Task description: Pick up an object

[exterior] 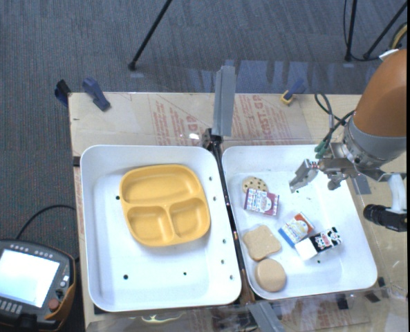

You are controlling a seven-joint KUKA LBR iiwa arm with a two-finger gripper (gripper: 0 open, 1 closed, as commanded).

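My gripper (pixel 319 180) hangs over the back right part of the right bin (pixel 350 216), open, with nothing between its fingers. To its left lie a chocolate-chip cookie (pixel 255 184) and a small red-and-white carton (pixel 261 201). Nearer the front are a blue-and-orange carton (pixel 297 227) and a black-and-white milk carton (pixel 323 243), side by side below the gripper. A slice of toast (pixel 261 242) and a round tan bun (pixel 270 275) sit at the bin's front left.
The left bin (pixel 101 254) holds a yellow divided plate (pixel 165 204). A grey post (pixel 224 102) rises behind the gap between the bins. A teach pendant (pixel 26 279) lies on the floor at the lower left.
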